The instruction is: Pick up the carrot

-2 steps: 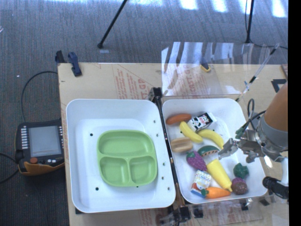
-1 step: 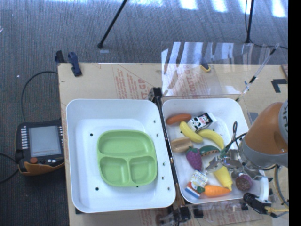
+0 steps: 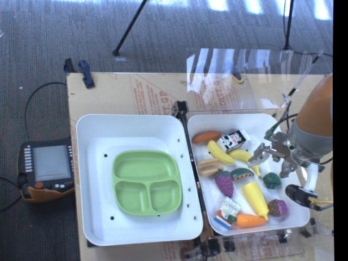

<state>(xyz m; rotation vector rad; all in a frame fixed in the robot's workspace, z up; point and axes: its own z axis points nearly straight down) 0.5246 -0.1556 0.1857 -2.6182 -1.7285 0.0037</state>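
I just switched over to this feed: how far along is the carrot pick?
Nothing looks done yet. The carrot lies in the right bin, near its front edge, beside the yellow bottle. The gripper is over the bin's far right side, away from the carrot. Approach, grasp and lift remain.

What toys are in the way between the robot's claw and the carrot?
In the camera view, the broccoli and yellow bottle lie between the gripper and the carrot.

You see a grey arm (image 3: 312, 137) with a rounded orange band (image 3: 318, 110) above the wrist, a bare-metal gripper (image 3: 272, 154), and thin cables alongside.
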